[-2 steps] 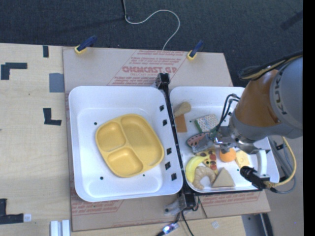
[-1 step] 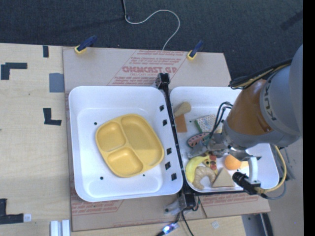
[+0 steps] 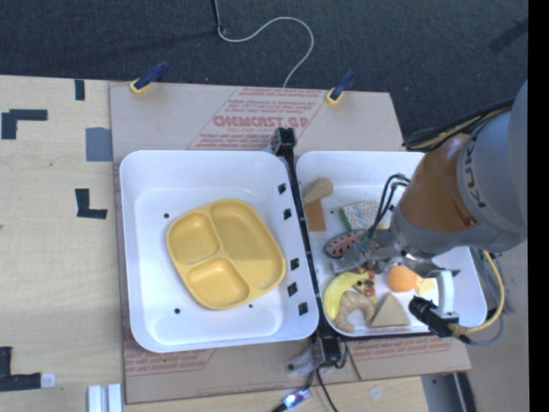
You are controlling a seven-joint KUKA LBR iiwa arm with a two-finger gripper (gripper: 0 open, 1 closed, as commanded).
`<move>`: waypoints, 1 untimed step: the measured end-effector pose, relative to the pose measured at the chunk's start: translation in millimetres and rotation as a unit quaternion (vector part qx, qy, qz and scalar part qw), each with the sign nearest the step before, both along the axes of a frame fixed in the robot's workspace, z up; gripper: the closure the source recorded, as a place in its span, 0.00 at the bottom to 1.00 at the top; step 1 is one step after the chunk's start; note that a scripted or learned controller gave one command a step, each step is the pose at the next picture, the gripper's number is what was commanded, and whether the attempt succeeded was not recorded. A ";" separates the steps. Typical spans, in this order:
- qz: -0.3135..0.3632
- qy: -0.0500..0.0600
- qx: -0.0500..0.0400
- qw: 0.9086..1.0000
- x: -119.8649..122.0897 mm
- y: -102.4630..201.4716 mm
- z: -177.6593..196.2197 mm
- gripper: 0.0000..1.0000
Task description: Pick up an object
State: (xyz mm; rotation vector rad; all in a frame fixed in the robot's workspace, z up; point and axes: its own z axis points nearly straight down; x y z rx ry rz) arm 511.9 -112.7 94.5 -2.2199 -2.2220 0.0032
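Dark carpet borders the wooden counter [image 3: 51, 230], where two white bins sit on cardboard. Left bin [image 3: 141, 256] carries a yellow divided plate [image 3: 225, 252]. Right bin [image 3: 473, 294] is crowded with toy food: an orange ball [image 3: 401, 278], a banana [image 3: 343, 287], a sandwich wedge [image 3: 390, 312]. Among them sits the end effector [image 3: 371, 254], its opening impossible to tell.

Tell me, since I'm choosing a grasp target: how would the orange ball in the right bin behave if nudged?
The orange ball looks round and smooth, so it would probably roll. Neighbouring toys and the gripper crowd it, so it likely wouldn't travel far. Its weight can't be judged.
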 end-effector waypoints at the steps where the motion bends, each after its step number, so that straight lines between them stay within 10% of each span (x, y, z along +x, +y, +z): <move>1: 0.000 -0.002 0.000 1.000 8.3 -5.5 48.6 1.00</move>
